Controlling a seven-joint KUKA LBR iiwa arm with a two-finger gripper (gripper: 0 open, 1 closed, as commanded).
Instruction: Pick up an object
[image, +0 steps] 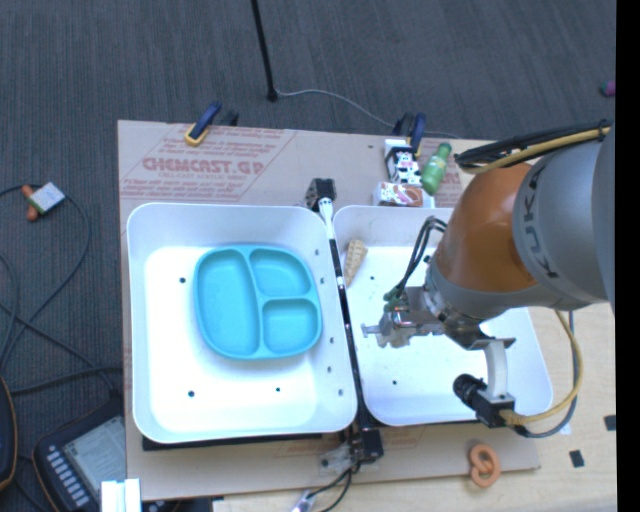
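From my seat, nearest me an orange ring (484, 465) lies on the counter (220, 160) just outside the right bin's (420, 400) front rim. Inside that bin the hand (392, 328) hangs low over the white floor, left of the grey-and-orange arm (510, 240); I cannot tell how wide it stands, and I see nothing between its parts. Farther back in the same bin, near its left wall, lies a small tan cone-shaped object (355, 257). Left of that bin, the other bin (160, 230) holds a blue divided plate (258, 302).

light blue plate (257, 302), white bins (150, 400), orange band (495, 225)
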